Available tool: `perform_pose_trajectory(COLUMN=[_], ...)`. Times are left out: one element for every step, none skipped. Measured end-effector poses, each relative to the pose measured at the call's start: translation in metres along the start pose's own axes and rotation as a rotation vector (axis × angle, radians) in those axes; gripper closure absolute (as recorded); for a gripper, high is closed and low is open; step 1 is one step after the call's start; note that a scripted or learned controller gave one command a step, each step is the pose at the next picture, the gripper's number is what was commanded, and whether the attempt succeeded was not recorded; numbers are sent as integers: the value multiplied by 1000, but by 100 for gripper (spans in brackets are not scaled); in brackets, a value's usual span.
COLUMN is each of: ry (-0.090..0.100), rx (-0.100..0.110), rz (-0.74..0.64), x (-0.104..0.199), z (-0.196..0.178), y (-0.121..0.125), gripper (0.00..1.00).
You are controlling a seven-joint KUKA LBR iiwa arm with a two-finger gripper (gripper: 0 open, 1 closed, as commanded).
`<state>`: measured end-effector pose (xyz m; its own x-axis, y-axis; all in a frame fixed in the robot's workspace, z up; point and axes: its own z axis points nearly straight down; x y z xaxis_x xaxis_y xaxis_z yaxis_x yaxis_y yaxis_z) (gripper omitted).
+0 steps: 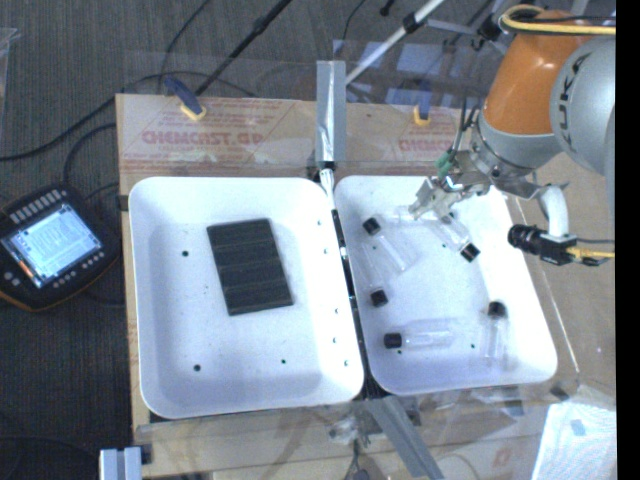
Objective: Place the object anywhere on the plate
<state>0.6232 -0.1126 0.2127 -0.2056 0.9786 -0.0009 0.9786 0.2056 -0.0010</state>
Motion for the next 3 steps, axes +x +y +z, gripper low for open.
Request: perform_pose_trajectory(ry=[1,1,1], rx=[-1,1,0], rz=[-230,-262,-297], x=[108,195,273], z=[-32,-7,-52], y=[-5,40,2], gripper=[100,100,100])
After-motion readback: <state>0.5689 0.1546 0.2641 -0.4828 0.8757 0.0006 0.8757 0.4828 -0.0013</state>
